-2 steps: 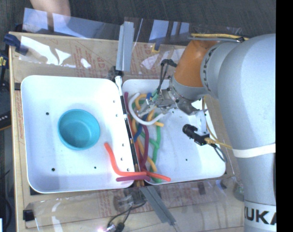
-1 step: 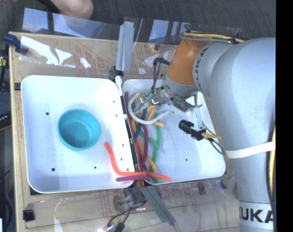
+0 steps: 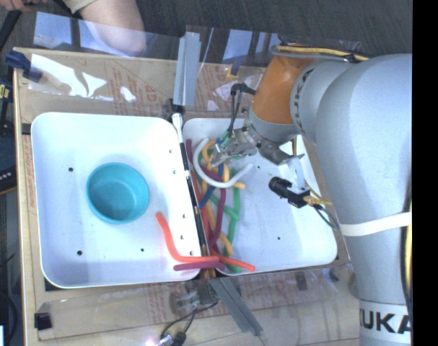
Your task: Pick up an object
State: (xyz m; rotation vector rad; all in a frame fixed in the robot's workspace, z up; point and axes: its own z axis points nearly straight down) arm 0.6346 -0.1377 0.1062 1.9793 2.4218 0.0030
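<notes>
My gripper (image 3: 228,148) hangs low over the upper left part of the right bin (image 3: 298,244). It sits right at the top of a tangle of bendy sticks (image 3: 220,207) in red, green, yellow and purple. A white tube loop (image 3: 208,176) curls just under the gripper. A bent red-orange stick (image 3: 169,238) lies across the divider, partly in the left bin (image 3: 60,251). A blue bowl (image 3: 118,192) stands upright in the middle of the left bin.
The grey arm (image 3: 356,143) covers the right side of the right bin. A person's arm (image 3: 103,6) shows beyond the bench at the top. A metal divider rail (image 3: 191,193) runs between the bins.
</notes>
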